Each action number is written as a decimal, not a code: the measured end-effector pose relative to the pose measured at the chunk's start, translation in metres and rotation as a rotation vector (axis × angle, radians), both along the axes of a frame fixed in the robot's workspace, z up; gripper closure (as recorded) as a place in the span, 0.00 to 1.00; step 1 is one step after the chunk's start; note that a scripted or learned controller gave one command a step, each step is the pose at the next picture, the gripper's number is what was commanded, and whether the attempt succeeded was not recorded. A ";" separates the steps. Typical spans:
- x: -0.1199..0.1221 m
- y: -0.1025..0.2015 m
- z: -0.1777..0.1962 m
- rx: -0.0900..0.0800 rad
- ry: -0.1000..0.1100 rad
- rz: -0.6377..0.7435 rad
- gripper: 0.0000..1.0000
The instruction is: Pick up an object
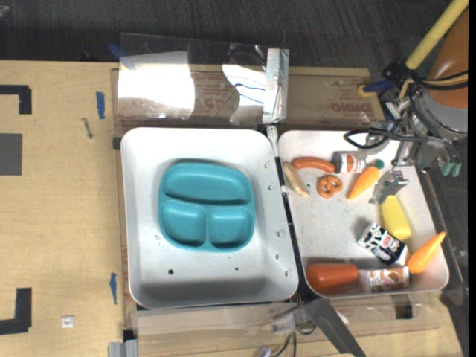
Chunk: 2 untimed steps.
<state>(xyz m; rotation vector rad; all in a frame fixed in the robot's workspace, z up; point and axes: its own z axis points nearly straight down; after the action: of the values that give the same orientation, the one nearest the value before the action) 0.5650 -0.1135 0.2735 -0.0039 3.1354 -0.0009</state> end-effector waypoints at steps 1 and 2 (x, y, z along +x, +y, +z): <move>0.029 -0.018 -0.098 0.002 0.009 -0.013 0.00; 0.051 -0.046 -0.175 0.000 0.003 -0.076 0.00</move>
<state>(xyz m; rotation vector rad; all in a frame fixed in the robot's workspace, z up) 0.6159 -0.1599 0.0982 0.1146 3.1361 -0.0005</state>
